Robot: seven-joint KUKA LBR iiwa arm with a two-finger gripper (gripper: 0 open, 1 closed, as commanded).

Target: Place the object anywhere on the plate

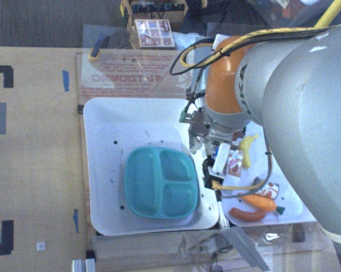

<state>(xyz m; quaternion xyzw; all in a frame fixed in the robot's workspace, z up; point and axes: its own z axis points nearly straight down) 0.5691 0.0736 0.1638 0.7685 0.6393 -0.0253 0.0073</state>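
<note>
Camera view, risks and gaps listed.

Plate (161,182) — teal, three compartments, bare, lying in the left white bin (102,123) at lower centre of the frame.

End effector (211,152) — hung over the wall between the two bins, just right of the plate's upper right corner; whether it is apart, together or clamped on anything cannot be told, since the wrist body covers it.

Candidate objects — all in the right bin (292,205), at centre right and lower right of the frame: a yellow banana-shaped piece (248,149), a carrot (261,202), a red sausage-shaped piece (247,214), and a small printed packet (234,164) partly under the wrist. Which one is the task's thing cannot be settled; none is seen on the plate.

Risks, as judged: a closure on nothing or on two crowded pieces at once; a slip of a rounded piece during transfer; a strike against the bin wall; a release short of the plate, so that the piece lands on the bin floor.

Hidden — most of the right bin by the grey arm (306,112); the bin's lower edge by clutter.
</note>
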